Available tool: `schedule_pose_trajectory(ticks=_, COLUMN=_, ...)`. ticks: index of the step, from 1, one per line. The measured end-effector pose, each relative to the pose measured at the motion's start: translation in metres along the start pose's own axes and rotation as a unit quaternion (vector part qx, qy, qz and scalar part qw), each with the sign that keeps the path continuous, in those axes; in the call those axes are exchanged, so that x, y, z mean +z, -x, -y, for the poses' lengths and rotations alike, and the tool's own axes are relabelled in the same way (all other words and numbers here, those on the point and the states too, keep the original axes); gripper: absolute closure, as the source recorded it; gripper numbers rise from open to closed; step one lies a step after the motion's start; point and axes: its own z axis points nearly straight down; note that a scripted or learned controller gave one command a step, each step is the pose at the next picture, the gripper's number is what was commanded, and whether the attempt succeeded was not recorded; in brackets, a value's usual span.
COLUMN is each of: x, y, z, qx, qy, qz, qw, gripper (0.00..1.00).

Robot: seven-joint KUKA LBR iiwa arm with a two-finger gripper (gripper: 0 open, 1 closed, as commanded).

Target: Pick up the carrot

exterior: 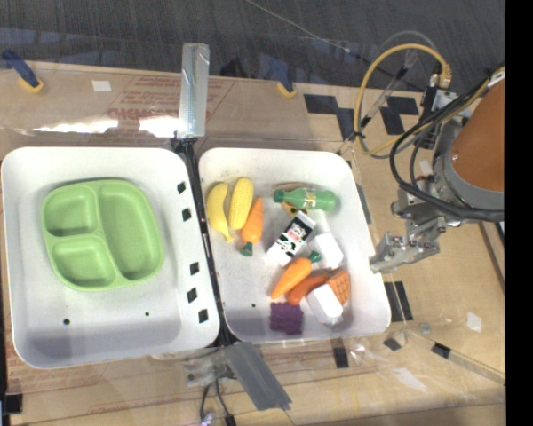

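i see the metal two-finger end effector [405, 248] over the bench [426, 362], just outside the right white bin's [249, 162] right rim; i cannot tell its state. the orange plastic carrot with green stem [293, 276] lies inside that bin, near a second orange carrot [252, 224] beside the yellow corn cob [240, 202]. the green divided tray [102, 233] sits in the left white bin [22, 176].

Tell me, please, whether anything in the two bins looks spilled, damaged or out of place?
Nothing stands out. The toy food lies jumbled in the right bin, carrots among it, and the green tray sits flat in the left bin. The pincer hangs outside the right bin's edge.
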Motion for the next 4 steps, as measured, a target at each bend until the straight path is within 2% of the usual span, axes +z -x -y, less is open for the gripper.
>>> schedule_pose_trajectory(ticks=1, x=0.156, y=0.008, z=0.023, qx=0.026, qy=0.006, qz=0.002, qw=0.9996, gripper=1.0)
schedule_pose_trajectory(ticks=2, x=-0.009, y=0.003, z=0.015, qx=0.079, qy=-0.008, qz=-0.002, qw=0.9968, gripper=1.0)
schedule_pose_trajectory(ticks=3, x=0.082, y=0.042, z=0.063, qx=0.194, qy=0.002, qz=0.0, qw=0.981, gripper=1.0)
schedule_pose_trajectory(ticks=4, x=0.08, y=0.041, z=0.063, qx=0.194, qy=0.001, qz=0.0, qw=0.9809, gripper=0.0)
